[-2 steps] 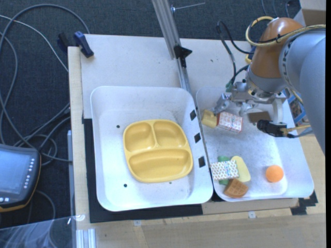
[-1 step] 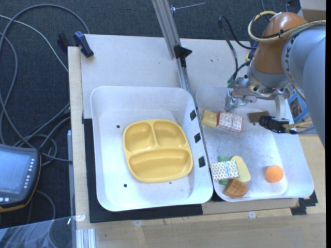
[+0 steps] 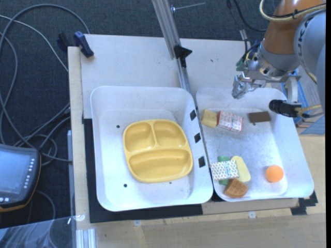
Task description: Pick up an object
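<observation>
My gripper (image 3: 241, 88) hangs over the far rim of the right bin (image 3: 295, 154), above and to the right of the red-and-white packet (image 3: 230, 121); I cannot tell how it is set, and nothing shows in its grasp.

Taking that packet as my landmark, I count seven loose things in the right bin. One pale yellow block (image 3: 209, 119) touches the packet's left side. One dark brown bar (image 3: 259, 117) lies to its right, apart from it. Nearer the camera sits a cluster of four (all crowded together): one green-dotted white packet (image 3: 224, 169), one green piece (image 3: 223, 160) peeking from under it, one pale yellow oval (image 3: 242, 168) beside it, and one brown waffle-like piece (image 3: 236, 189) at the front. One orange ball (image 3: 274, 173) rests alone, below and right of the landmark packet.

Left of the packet, the left bin (image 3: 103, 133) holds one yellow divided plate (image 3: 156, 150) with three compartments.
</observation>
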Available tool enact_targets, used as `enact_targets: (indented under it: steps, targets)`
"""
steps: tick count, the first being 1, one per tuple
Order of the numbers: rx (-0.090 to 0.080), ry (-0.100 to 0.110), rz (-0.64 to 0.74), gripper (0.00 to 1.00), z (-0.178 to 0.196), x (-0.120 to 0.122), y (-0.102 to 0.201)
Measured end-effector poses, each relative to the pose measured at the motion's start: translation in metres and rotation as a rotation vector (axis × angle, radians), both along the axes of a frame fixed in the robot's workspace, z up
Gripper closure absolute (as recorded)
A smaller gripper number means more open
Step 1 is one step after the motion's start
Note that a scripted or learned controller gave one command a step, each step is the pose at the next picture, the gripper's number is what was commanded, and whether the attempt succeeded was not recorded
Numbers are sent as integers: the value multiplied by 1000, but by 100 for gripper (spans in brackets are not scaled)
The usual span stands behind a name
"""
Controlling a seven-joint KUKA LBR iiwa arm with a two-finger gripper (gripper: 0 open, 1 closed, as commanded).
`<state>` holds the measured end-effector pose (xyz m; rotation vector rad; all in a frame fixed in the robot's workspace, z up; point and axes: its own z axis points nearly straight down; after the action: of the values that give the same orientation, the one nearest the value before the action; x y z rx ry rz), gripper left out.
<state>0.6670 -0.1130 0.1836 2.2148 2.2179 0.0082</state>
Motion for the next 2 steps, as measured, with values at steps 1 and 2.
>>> enact_targets:
  steps: [1, 2]
  targets:
    - [1, 4, 0, 100, 22, 1, 0]
    - [4, 11, 5, 100, 26, -7, 57]
